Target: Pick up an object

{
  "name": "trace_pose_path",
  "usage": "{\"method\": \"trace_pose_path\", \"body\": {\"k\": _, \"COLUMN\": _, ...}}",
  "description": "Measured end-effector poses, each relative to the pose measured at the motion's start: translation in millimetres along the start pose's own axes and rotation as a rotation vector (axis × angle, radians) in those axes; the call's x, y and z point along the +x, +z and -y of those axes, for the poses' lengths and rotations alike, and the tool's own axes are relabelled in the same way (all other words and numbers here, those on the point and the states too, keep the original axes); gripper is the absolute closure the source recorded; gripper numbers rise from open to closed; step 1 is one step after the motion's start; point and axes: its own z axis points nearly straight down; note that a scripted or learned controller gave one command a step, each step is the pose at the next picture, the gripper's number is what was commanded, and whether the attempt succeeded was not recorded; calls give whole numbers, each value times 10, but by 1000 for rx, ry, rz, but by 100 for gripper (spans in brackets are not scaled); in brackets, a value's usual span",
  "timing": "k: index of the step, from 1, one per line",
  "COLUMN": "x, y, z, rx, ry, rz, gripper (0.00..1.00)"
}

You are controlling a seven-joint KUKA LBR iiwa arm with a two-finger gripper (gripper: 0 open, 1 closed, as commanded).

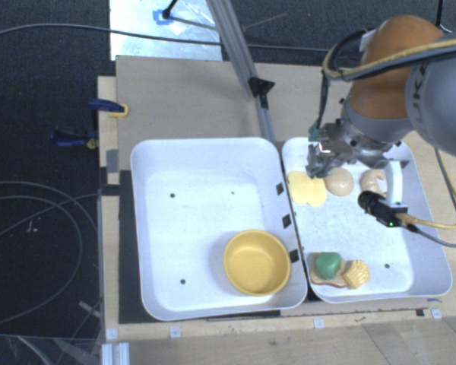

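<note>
My gripper (pixel 318 166) hangs low in the right bin (pixel 418 265), at its upper left. Its tip sits right at the top edge of a pale yellow flat piece (pixel 308 189). Just right of it lie a beige egg-like ball (pixel 339 182) and a second beige round piece (pixel 372 179), partly hidden by the wrist hardware. At the bin's lower left a green lump (pixel 328 264) rests on a tan slab beside a yellow ridged piece (pixel 356 274). Nothing is visibly between the fingers.
The left bin (pixel 175 204) holds a yellow bowl (pixel 257 261) at its lower right. A slanted metal pole (pixel 239 48) crosses above the bins. A black cable and connector (pixel 376 206) hang from the wrist over the right bin.
</note>
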Motion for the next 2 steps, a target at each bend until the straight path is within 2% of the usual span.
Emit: {"method": "trace_pose_path", "body": {"k": 2, "x": 1080, "y": -72, "z": 41, "rx": -1, "ry": -1, "rz": -1, "gripper": 100}}
